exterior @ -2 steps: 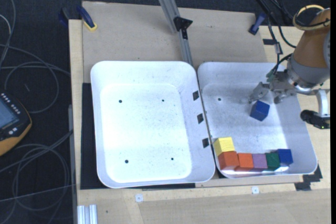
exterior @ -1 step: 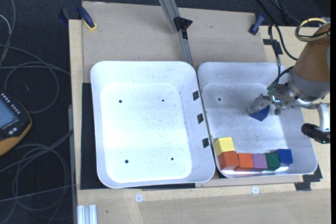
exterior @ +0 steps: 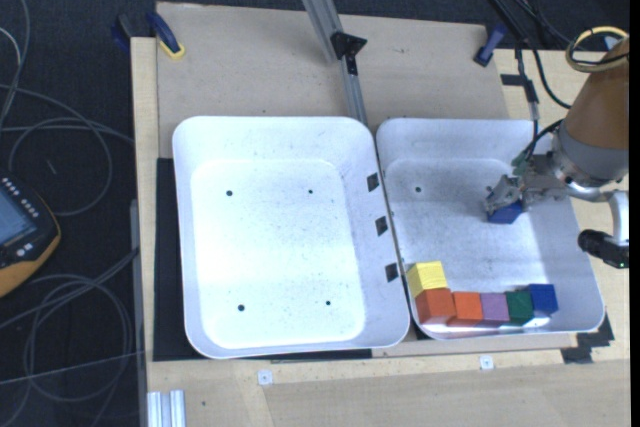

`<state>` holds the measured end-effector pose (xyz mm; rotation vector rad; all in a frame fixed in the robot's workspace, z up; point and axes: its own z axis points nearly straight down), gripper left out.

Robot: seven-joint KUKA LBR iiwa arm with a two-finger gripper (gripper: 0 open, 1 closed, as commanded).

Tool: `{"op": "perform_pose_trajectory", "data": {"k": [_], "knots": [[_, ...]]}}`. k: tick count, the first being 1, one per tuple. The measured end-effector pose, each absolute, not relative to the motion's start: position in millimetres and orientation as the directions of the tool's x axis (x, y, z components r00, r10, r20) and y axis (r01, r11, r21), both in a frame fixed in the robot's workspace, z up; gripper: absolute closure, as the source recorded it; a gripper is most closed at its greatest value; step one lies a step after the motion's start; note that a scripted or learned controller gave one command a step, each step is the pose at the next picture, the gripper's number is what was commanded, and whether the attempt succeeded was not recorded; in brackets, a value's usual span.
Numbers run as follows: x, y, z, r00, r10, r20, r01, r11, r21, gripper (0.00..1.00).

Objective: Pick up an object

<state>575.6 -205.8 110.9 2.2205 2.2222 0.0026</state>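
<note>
My gripper (exterior: pixel 503 203) hangs over the middle of the right bin (exterior: pixel 440 155), reaching in from the right. A small blue block (exterior: pixel 509 213) sits between its fingertips, and the fingers are shut on it. Along the bin's front wall lies a row of blocks: yellow (exterior: pixel 427 275), red (exterior: pixel 433 303), orange (exterior: pixel 467 306), purple (exterior: pixel 495 306), green (exterior: pixel 519 303) and another blue one (exterior: pixel 542 297).
The left bin (exterior: pixel 270 235) lies beside the right one, with black clips along the shared rim. A slanted metal pole (exterior: pixel 320 5) rises from the back of the bench. Blue clamps hold the board's far corners.
</note>
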Motion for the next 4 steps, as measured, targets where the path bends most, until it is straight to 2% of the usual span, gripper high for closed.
{"op": "perform_pose_trajectory", "data": {"k": [1,2,3,4], "knots": [[654.1,-134.5,99.6,-0.01,1.0,0.002,1.0,0.01,0.005,1.0],[673.9,-51.5,205.8,-0.008,1.0,0.002,1.0,0.008,0.01,1.0],[585.2,5.5,199.4,-0.005,1.0,0.004,1.0,0.005,-0.009,1.0],[636.8,94.4,199.6,-0.009,1.0,0.004,1.0,0.009,0.003,1.0]]}}
